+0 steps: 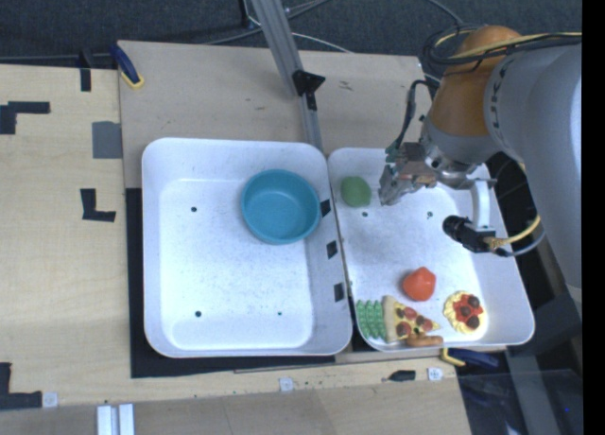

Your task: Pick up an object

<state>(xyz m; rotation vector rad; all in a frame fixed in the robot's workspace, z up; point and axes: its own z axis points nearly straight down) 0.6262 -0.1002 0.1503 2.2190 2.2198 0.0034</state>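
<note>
One small round green ball beside the hand, grip state unclear.

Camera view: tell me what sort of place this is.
Probably a robot grasping test bench in a lab: two shallow white bins side by side, toy food such as a pizza slice and a tomato, and the arm's hand over the right bin.
</note>
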